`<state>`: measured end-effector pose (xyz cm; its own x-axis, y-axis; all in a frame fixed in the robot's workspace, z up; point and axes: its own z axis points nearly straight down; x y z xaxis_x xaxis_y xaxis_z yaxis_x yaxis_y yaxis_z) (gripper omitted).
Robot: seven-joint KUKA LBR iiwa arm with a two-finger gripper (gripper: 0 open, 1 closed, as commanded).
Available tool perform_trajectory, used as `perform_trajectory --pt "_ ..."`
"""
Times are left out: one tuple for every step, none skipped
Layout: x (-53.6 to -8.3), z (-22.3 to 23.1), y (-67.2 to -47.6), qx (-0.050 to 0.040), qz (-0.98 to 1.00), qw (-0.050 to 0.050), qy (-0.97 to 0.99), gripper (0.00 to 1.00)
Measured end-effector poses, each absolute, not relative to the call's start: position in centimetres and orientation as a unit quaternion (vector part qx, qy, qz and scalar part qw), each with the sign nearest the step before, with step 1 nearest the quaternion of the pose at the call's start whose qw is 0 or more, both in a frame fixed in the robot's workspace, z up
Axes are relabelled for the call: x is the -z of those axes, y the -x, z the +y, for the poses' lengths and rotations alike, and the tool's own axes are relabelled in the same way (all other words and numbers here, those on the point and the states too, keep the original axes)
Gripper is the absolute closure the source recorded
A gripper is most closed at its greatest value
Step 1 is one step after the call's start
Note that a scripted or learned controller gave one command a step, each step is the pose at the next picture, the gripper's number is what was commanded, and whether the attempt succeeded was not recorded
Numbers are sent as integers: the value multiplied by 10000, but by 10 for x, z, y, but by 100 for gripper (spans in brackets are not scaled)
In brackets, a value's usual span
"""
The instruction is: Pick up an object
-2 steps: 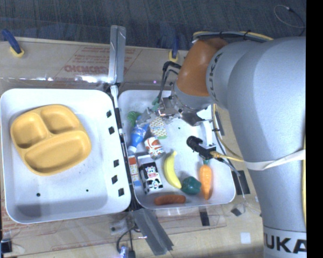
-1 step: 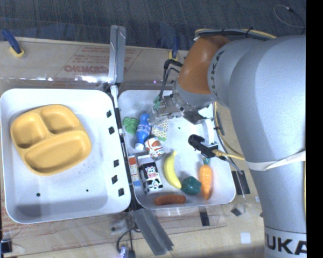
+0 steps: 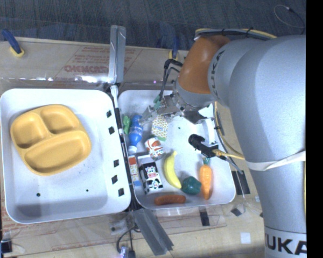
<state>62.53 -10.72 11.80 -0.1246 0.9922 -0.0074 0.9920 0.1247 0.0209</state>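
Gripper [image 3: 156,110] low over the back of the right bin [image 3: 181,136], near its back-left corner. Wide or narrow: cannot tell from here, the wrist covers it. Nothing seen held.

Just in front of it, a speckled pouch [image 3: 160,127] lies on the bin floor, the closest thing to it. Touching or apart, can't say.

Left of the pouch, along the bin's left wall: blue bottle [image 3: 135,134], a green thing [image 3: 126,124] beside it. In front of the pouch, a small red-and-white can [image 3: 155,147].

Nearer the front: banana [image 3: 171,171] lengthwise in the middle, a black-and-white box [image 3: 151,178] to its left, a dark green lump [image 3: 191,185] to its right. Carrot [image 3: 205,180] just beside the lump, close to the right wall. Sausage [image 3: 170,199] along the front wall.

Grey arm [image 3: 258,101] comes in from the right, over that side of the bin.

Left bin [image 3: 59,192]: a yellow divided plate [image 3: 49,138], towards the back-left.
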Motion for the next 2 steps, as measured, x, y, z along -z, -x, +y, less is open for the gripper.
perform_trajectory --pt "-103 -110 -611 -16 8516 117 -5240 0" --pt "-102 -109 -575 -14 8894 131 -4569 0"
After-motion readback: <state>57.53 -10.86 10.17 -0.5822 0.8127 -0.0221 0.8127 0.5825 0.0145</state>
